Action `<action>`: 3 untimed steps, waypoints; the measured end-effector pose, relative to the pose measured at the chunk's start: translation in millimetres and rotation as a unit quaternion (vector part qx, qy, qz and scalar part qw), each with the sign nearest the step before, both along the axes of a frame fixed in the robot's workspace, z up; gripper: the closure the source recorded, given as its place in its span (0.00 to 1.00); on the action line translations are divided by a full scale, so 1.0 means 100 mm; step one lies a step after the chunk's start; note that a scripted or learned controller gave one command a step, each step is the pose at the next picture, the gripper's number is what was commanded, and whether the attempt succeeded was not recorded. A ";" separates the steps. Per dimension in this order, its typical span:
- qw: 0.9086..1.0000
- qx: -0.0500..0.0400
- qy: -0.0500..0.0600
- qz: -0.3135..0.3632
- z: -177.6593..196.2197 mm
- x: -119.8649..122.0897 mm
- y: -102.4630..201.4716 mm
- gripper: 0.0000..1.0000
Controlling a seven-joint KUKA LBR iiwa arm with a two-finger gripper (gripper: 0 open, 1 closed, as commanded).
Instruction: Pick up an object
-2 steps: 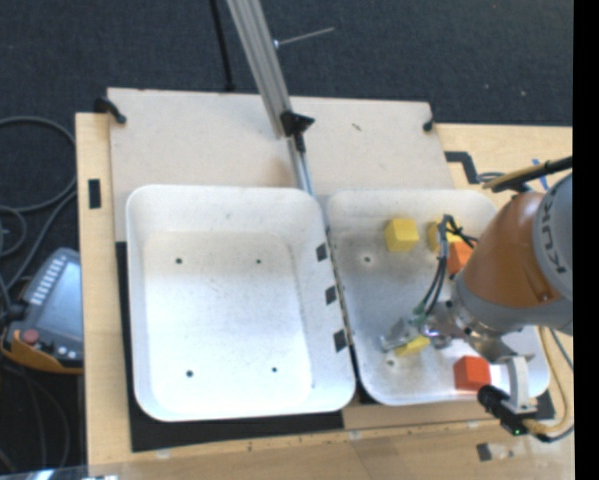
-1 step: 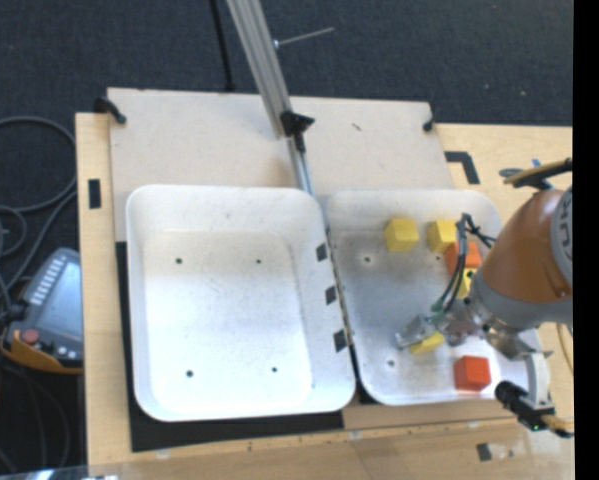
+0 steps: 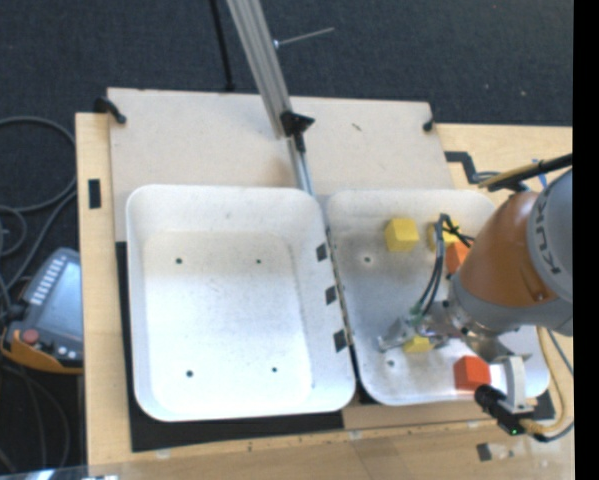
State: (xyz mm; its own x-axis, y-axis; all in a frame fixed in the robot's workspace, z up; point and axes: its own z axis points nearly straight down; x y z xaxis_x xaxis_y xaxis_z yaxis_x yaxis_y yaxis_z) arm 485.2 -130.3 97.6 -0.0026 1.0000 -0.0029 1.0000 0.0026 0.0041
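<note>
My gripper (image 3: 407, 340) is low in the right bin (image 3: 364, 373), near its front left part. A small yellow piece (image 3: 417, 345) sits right at the gripper's tip, touching or almost touching it. A yellow cube (image 3: 401, 233) lies at the back of the same bin, well apart from the gripper. An orange block (image 3: 470, 371) rests near the front right, just right of the gripper. Another orange object (image 3: 457, 254) peeks out behind the arm's orange band (image 3: 504, 258), mostly hidden.
The left bin (image 3: 229, 303) stands beside the right one, with a dividing rim (image 3: 334, 288) between them. A slanted aluminium post (image 3: 264, 63) rises from the back of the bench. Cables and a pendant (image 3: 49, 308) lie on the floor at left.
</note>
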 end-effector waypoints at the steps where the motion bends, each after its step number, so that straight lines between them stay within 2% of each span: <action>1: 1.000 0.001 -0.002 -0.003 0.10 0.01 -0.01 1.00; 2: 1.000 0.002 -0.003 0.004 1.03 0.20 0.78 1.00; 3: 1.000 0.001 0.000 0.001 0.99 0.81 0.61 1.00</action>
